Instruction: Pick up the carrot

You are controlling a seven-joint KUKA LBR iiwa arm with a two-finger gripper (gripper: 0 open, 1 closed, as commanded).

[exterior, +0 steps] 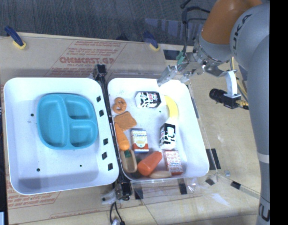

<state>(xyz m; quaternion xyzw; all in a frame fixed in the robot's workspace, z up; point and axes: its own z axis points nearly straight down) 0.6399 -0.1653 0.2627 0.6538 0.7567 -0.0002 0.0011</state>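
Observation:
The carrot (121, 138) is a slim orange piece lying along the left wall of the right bin (198, 139), between a brown toast-like piece (126, 120) and a small orange-labelled carton (140, 140). My gripper (174, 77) hangs over the right bin's far rim, well up and to the right of the carrot. Its fingers are open and nothing is between them.
The right bin also holds a pretzel (119, 105), a black-and-white carton (147, 99), a banana (172, 107), a cow-print bottle (167, 136), a red-orange sausage-like piece (150, 163) and a red-white box (173, 161). A blue divided tray (68, 121) lies in the left bin (17, 172).

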